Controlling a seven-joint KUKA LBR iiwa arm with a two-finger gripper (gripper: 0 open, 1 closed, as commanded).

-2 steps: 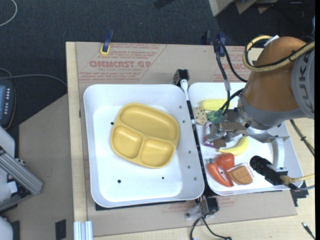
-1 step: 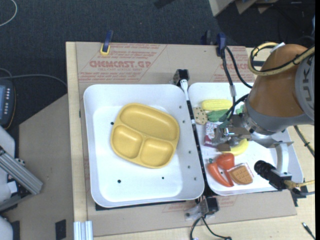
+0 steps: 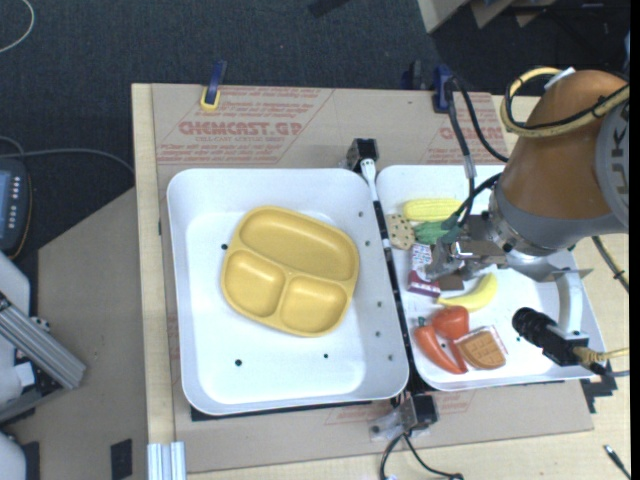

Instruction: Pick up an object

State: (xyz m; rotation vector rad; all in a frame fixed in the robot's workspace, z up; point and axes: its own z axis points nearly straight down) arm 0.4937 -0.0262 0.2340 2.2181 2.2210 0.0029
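No object was between the jaws that I could see. The gripper (image 3: 452, 255) sat low in the right white bin (image 3: 505, 313), just over a small maroon packet (image 3: 422, 286) and beside a yellow plastic banana (image 3: 480, 291); I could not tell whether it was apart or together. Behind it lay a green toy vegetable (image 3: 435, 232), a yellow corn cob (image 3: 430, 209) and a round speckled cookie (image 3: 401, 231). Nearer the front were a red toy pepper (image 3: 447, 326) touching a brown toast slice (image 3: 483, 349). The left white bin (image 3: 200, 268) held a yellow three-compartment plate (image 3: 290, 270).
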